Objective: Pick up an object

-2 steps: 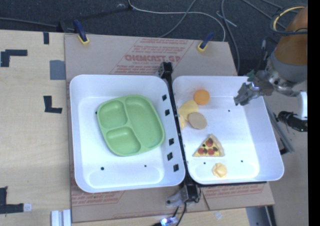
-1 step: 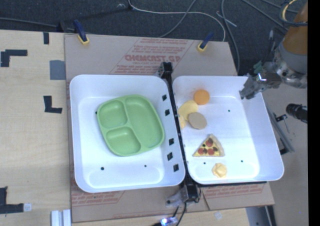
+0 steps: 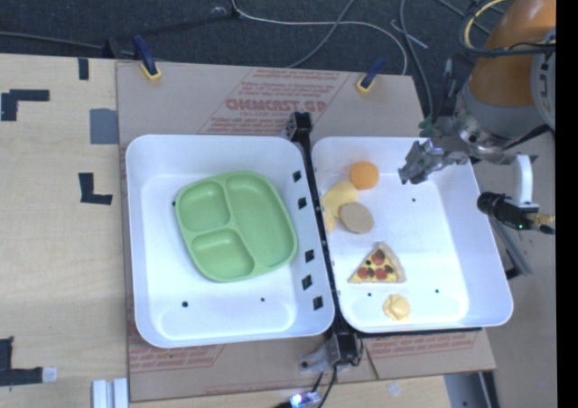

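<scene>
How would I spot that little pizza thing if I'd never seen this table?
Look in the right-hand shallow white bin. Near its middle lies the triangular toy pizza slice, below the round tan disc. It alone is a wedge, with red and dark toppings.

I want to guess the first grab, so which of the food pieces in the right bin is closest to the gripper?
The orange ball. It lies near the bin's back edge, just left of the gripper; the pizza slice and the small yellow piece lie toward the front.

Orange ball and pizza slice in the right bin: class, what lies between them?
In the camera view, a round tan cookie-like disc lies between the small orange ball and the triangular toy pizza slice, beside a pale yellow piece.
</scene>
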### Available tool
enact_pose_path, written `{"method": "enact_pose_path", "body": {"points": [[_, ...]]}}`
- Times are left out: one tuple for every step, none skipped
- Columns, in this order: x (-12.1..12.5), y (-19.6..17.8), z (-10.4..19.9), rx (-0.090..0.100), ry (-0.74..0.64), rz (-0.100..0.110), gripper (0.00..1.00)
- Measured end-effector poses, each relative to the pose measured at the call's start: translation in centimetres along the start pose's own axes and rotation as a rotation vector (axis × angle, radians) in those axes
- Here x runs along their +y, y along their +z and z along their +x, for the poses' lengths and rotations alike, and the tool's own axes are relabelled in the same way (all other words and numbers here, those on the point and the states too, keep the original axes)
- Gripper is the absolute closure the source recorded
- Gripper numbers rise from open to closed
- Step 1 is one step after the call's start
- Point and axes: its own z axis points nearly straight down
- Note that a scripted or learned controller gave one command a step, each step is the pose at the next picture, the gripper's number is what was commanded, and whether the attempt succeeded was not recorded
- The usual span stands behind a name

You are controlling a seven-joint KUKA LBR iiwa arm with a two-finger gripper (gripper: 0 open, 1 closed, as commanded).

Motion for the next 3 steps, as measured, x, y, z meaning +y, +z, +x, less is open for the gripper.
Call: {"method": "enact_pose_path", "body": {"points": [[0.7,-0.5,5.1,0.001,-0.001,-0.001,1.00],[0.3,0.9,10.1,0.000,0.000,0.001,1.00],[0.6,1.6,14.4,0.000,-0.001,0.001,1.00]]}}
